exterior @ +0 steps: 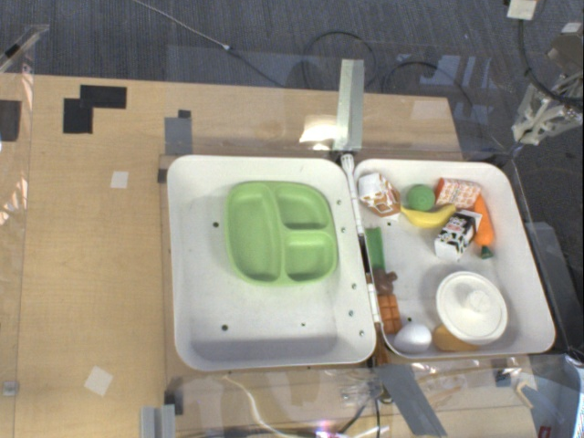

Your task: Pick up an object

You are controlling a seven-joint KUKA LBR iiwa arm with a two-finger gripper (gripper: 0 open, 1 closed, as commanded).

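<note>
Because the banana (pixel 429 215), carrot (pixel 483 225) and white bowl (pixel 471 305) crowd the right bin (pixel 538 281), I see the gripper (pixel 540 121) parked upper right, its grip state impossible to tell.

Divided tray (pixel 278 232) in left bin (pixel 196 336). Bowl (pixel 471 306), banana (pixel 429 215), carton (pixel 455 232) in right bin (pixel 534 299). Banana behind bowl.

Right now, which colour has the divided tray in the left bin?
Light green, seen in the camera view: the divided tray.
</note>
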